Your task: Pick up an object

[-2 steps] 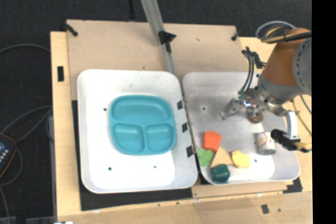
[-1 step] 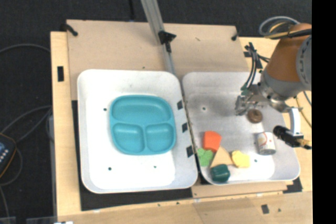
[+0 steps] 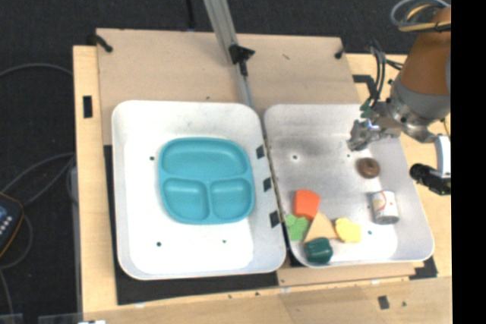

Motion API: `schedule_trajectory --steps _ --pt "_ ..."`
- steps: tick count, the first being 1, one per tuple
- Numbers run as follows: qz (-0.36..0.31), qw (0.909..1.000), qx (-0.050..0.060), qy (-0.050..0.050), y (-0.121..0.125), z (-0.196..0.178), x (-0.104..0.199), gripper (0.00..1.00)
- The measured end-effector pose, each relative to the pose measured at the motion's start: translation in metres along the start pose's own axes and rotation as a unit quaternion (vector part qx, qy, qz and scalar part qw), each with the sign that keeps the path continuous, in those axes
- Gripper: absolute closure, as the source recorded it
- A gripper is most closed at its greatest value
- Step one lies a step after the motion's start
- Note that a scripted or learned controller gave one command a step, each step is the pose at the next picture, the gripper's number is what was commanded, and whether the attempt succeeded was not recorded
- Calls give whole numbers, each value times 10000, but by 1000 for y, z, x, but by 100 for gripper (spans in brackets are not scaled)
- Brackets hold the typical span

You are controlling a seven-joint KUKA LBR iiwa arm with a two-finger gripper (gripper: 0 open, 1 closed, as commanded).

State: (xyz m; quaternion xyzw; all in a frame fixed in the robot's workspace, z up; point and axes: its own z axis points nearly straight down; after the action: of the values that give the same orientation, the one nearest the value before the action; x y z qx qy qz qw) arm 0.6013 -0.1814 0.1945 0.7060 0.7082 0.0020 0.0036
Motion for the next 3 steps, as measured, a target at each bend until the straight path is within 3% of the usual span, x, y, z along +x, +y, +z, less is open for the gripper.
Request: schedule_trajectory --steps 1,2,3 --pt "-2 10000 16 5 1 -23 -1 100" --pt "-22 10000 28 19 1 -31 55 100" --pt "-21 10000 33 21 -15 -42 102 100"
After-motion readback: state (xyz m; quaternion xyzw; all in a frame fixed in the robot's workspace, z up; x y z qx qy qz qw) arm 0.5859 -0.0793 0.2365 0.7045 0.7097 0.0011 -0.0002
